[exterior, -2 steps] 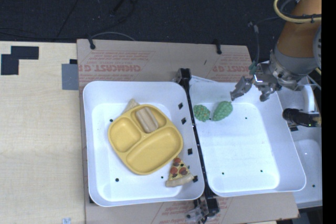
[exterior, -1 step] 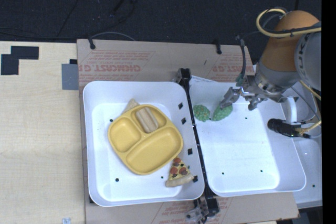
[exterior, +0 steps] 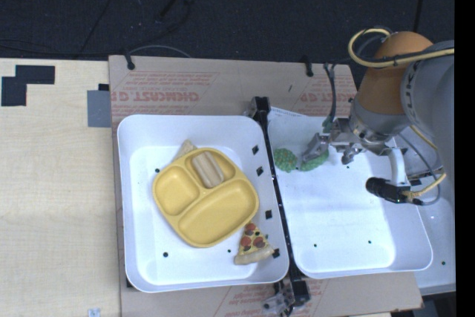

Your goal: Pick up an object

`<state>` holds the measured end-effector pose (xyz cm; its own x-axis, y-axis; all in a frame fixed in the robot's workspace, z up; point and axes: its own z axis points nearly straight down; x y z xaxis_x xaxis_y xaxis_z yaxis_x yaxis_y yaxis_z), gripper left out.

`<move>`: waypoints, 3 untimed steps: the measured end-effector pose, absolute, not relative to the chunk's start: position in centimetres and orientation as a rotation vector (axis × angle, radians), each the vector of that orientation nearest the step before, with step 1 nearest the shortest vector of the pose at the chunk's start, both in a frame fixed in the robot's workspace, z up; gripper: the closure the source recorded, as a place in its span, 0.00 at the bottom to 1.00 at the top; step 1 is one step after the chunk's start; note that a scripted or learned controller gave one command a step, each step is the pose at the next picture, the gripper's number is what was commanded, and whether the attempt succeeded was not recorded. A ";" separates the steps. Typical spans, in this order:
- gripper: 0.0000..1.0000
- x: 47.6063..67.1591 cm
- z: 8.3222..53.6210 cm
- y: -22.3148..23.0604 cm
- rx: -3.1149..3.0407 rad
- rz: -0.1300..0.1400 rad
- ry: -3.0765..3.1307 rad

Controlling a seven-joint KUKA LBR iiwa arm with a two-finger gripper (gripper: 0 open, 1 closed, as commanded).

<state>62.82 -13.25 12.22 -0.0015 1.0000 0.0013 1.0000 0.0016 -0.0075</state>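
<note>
Nearest your camera, the arm (exterior: 415,96) is reaching in from the right, its orange band sitting above the wrist. Under it the surface (exterior: 59,182) is carrying two white bins. You are seeing the left bin (exterior: 141,234) holding a yellow divided plate (exterior: 206,198) and a pizza slice toy (exterior: 253,245). In the right bin (exterior: 349,234), the hand (exterior: 318,151) is hanging at a green object (exterior: 291,159); you cannot tell whether it is clenched.

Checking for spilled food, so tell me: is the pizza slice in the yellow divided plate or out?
Out. The pizza slice lies on the left bin's floor, against the yellow plate's lower right rim.
</note>
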 end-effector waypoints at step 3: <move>1.00 64.0 22.5 -13.8 -2.222 -0.002 -2.225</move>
